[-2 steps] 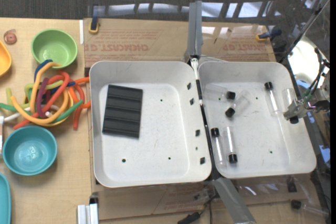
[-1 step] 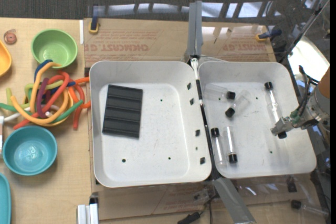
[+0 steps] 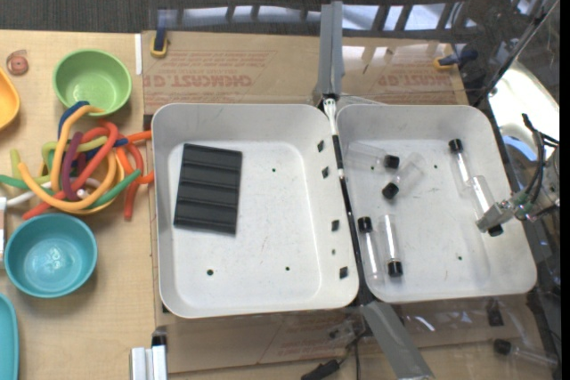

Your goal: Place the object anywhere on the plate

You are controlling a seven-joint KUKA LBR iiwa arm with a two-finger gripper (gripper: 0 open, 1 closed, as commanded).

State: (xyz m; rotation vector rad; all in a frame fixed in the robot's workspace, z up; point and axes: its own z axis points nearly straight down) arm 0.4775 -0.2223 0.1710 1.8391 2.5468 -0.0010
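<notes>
We list a black ribbed plate [image 3: 208,189], rectangular, flat on the floor of the left bin [image 3: 169,262], in its left half, long side running front to back, slightly skewed. We count clear tubes with black caps in the right bin [image 3: 508,276]: one tube [image 3: 389,246] lies near the front left, cap at its near end, with a black cap [image 3: 364,225] just beside its far end; a second tube [image 3: 467,172] lies toward the right wall; a short clear piece [image 3: 408,169] sits between two black caps [image 3: 390,175] near the bin's middle.
</notes>
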